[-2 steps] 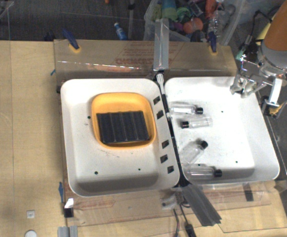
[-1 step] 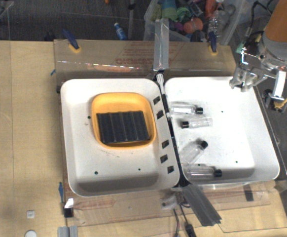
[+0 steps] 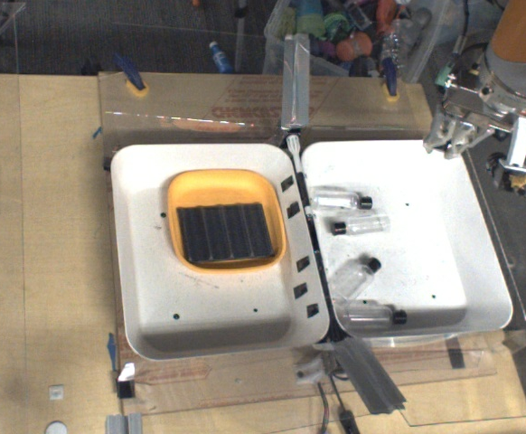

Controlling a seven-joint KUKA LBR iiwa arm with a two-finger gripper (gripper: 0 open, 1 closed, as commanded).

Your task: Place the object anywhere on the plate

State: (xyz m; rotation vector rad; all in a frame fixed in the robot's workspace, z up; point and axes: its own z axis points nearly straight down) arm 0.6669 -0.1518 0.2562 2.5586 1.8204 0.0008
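Vials, four small clear ones with black caps, lie scattered along the left side of the right bin (image 3: 444, 242): one (image 3: 340, 199) near the divider, a second (image 3: 358, 227) just below it, a third (image 3: 353, 277) tilted lower down, and a fourth (image 3: 371, 314) at the front wall. In the left bin (image 3: 136, 269) sits the yellow plate (image 3: 186, 188), bearing a dark ribbed slab (image 3: 225, 233). The gripper (image 3: 450, 140) hangs over the right bin's far right corner, well apart from the vials; its fingers appear spread with nothing between them, though the view is blurred there.
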